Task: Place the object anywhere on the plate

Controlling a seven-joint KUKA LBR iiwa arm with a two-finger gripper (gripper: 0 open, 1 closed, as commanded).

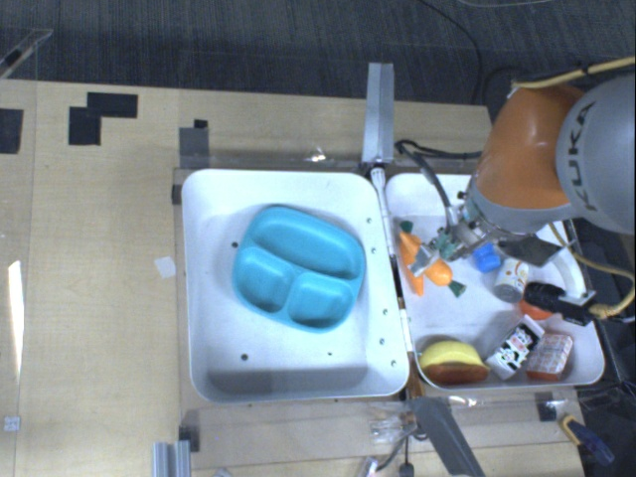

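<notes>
Blue and glossy, the three-compartment plate [296, 266] sits bare in the left bin [214, 366], so the placing is all still ahead. At three o'clock from it, the gripper [444, 246] hangs low over small orange toys [425, 266] in the right bin [586, 366]; whether its jaws are parted or pinched, I cannot tell.

light: bright, even | shadows: soft, inside left bin [199, 266] | focus: slightly soft | glare: mild on bins
</notes>
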